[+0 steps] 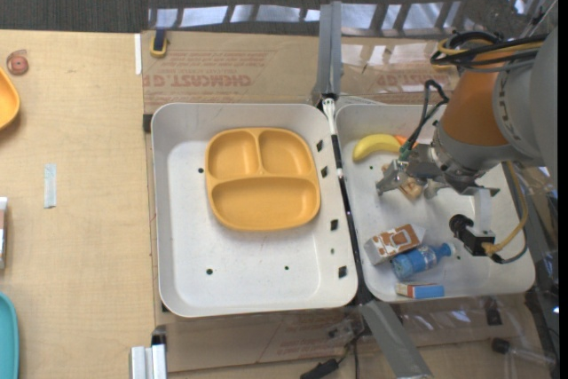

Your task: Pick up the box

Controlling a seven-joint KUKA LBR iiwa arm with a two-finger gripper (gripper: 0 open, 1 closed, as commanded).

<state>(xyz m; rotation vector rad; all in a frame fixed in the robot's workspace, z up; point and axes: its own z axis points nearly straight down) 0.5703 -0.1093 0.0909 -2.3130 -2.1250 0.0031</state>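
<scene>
Box [393,243] lies flat lower in the right bin [506,280], touching a blue bottle [421,260]. End effector [404,180] hovers above it near the banana [376,146]; can't tell its state. Approach step: I'd shift down-frame, then descend.

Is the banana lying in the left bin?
No. The banana lies in the right bin; the left bin holds a yellow tray.

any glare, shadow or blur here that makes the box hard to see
Camera view: lighting is even and soft, with no strong glare on the white bin; the box is fairly sharp and unshadowed, beside the blue bottle; the claw sits in a dim, cluttered patch under the arm, its details too small to read; the yellow tray is crisp.
</scene>
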